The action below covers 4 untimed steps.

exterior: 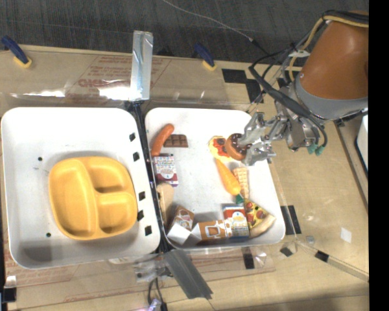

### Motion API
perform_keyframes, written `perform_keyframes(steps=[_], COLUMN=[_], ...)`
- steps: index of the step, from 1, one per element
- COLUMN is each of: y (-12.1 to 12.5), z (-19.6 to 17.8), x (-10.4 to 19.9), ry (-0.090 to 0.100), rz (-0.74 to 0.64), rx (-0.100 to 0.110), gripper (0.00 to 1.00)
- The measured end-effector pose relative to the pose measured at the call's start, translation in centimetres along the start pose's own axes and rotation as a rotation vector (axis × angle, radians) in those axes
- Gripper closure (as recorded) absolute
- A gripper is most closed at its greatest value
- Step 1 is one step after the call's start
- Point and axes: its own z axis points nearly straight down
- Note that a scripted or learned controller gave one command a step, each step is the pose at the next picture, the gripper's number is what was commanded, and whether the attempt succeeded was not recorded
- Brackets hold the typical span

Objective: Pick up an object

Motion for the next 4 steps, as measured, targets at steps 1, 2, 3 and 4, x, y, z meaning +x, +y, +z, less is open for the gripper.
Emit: perform_keyframes(steps=[1,2,3,4], y=[-1.2,-1.6,-1.9,-1.8], z=[2.8,2.2,0.9,-0.2], x=[-7.9,-9.8,-10.4,-10.5], ry=[0.004,0.000,0.000,-0.003], rz=[0.117,0.569,0.586,0.578], rx=[-0.001,0.000,0.000,0.001], gripper=[1.00,1.00,1.00,1.00])
